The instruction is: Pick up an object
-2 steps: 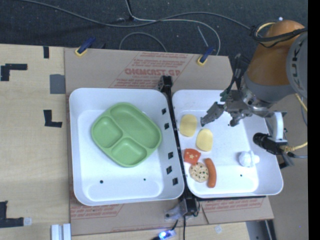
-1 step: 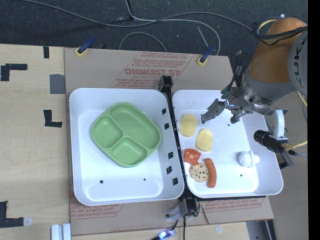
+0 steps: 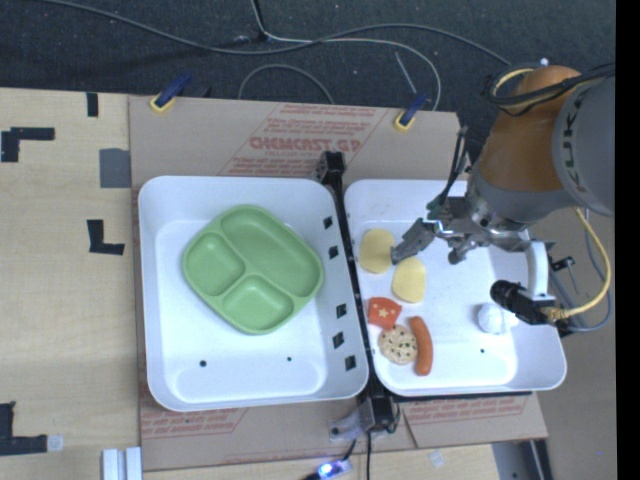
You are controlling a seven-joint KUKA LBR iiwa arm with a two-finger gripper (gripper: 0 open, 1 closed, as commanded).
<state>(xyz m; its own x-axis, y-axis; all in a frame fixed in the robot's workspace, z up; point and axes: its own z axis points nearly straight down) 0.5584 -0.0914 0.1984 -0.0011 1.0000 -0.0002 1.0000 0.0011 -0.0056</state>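
Overhead, at a slant:
Arm: the grey arm [image 3: 560, 158] with its orange band reaches in from the right edge of the surface [image 3: 60, 268], over the right bin [image 3: 540, 368].
Tool: the tool [image 3: 432, 243] hangs above the right bin's left half, its two fingers spread apart, nothing between them; one fingertip [image 3: 405, 251] points toward the yellow pieces.
Right bin: a pale yellow round piece [image 3: 376, 251] near the bin's left wall, a second yellow piece [image 3: 409, 281] just beside it, a red piece [image 3: 384, 312], a speckled cookie [image 3: 398, 345] touching a red sausage [image 3: 421, 345], and a small white object [image 3: 490, 318] toward the right wall.
Left bin: the left bin [image 3: 165, 368] holds a green divided plate [image 3: 252, 268] near its middle.
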